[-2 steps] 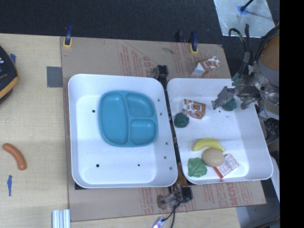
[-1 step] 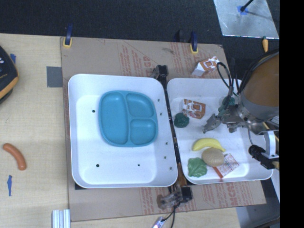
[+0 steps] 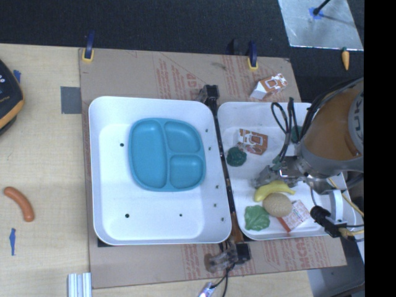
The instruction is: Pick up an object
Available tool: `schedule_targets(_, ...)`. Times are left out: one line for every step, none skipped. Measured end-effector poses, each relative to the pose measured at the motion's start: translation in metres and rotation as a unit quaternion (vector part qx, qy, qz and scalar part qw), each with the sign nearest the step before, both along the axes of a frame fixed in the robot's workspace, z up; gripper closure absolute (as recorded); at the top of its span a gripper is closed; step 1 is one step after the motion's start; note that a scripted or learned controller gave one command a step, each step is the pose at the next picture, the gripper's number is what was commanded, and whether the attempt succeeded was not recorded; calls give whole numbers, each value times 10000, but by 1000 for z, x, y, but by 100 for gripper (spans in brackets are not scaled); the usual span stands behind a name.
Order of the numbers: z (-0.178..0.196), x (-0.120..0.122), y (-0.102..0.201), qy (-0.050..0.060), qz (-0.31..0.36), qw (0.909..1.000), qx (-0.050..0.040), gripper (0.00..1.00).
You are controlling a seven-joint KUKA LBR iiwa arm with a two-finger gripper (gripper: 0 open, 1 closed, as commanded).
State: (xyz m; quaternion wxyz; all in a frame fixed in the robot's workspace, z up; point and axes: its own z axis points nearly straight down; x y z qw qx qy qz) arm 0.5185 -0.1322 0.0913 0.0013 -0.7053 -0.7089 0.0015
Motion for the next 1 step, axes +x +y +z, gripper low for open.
schedule_targets(0, -20, 40, 3, 4, 10000, 3, 0)
